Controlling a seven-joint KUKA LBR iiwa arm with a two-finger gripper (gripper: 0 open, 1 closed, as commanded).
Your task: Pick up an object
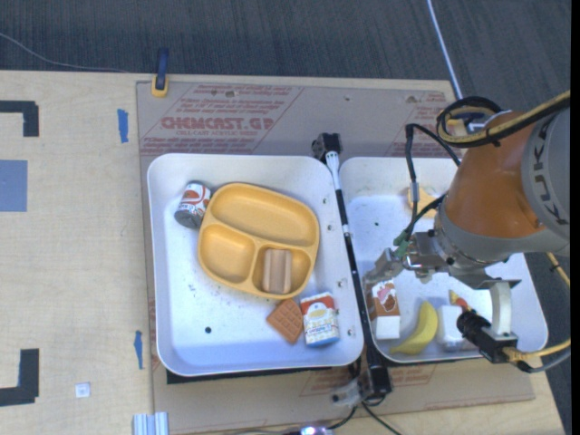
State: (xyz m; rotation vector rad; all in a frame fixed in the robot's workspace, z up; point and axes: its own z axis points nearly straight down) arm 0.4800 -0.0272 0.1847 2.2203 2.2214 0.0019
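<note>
My gripper (393, 263) hangs low over the left half of the right bin (370, 205), under the orange wrist. Just in front of it stands a small brown-and-white carton (387, 308), and a yellow banana (419, 329) lies to that carton's right. A small red-and-white item (456, 314) sits beside the banana. From this view nothing shows as held. The arm hides much of the right bin's middle and far side, where a bit of something yellow (418, 198) peeks out.
The left bin (167, 270) holds a yellow divided plate (258, 234) with a tan block (276, 270) in one compartment. A can (192, 204) lies at its far left, and a brown waffle (287, 320) and a small carton (320, 320) lie at its front.
</note>
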